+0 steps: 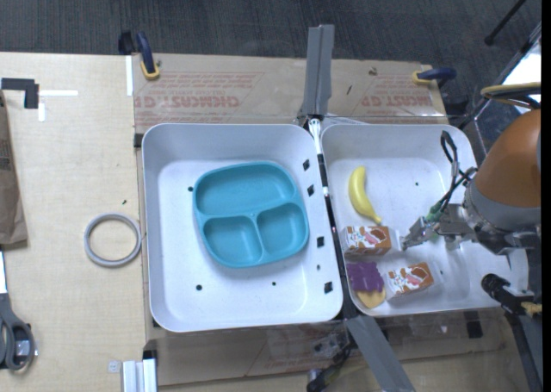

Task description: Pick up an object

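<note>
Curved yellow banana point(363, 195), glossy snack packet point(368, 240), smooth white bin point(405, 142).

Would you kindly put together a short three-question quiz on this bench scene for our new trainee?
1. True or false: the blue divided tray lies in the left bin.
2. Which fruit lies in the right bin? A) apple B) banana C) orange
3. Fill in: the gripper hovers beside a snack ____ in the right bin.

Key: 1 true. 2 B, the banana. 3 packet, the upper snack packet; a second snack packet lies below it.
</note>
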Robot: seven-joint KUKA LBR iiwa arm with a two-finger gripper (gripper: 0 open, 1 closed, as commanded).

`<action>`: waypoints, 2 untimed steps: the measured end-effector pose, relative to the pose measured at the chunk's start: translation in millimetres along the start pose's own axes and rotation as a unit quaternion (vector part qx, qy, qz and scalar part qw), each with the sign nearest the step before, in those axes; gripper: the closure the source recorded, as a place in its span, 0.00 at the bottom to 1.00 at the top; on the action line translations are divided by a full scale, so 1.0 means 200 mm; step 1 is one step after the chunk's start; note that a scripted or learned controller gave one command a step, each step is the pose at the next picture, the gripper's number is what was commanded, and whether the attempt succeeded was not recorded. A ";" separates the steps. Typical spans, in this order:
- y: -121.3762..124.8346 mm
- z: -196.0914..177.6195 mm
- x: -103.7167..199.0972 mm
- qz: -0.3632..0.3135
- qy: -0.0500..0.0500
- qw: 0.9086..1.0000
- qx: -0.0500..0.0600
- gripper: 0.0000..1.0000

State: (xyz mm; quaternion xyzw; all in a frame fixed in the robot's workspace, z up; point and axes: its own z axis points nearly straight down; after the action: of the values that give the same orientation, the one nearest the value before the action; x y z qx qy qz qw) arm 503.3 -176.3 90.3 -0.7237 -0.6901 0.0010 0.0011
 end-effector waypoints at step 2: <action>0.69 -0.50 0.09 -0.098 -0.001 0.995 -0.002 0.00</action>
State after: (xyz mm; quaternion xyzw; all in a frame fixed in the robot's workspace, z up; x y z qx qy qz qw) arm 641.5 -165.1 190.2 -0.6524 -0.7578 0.0006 -0.0010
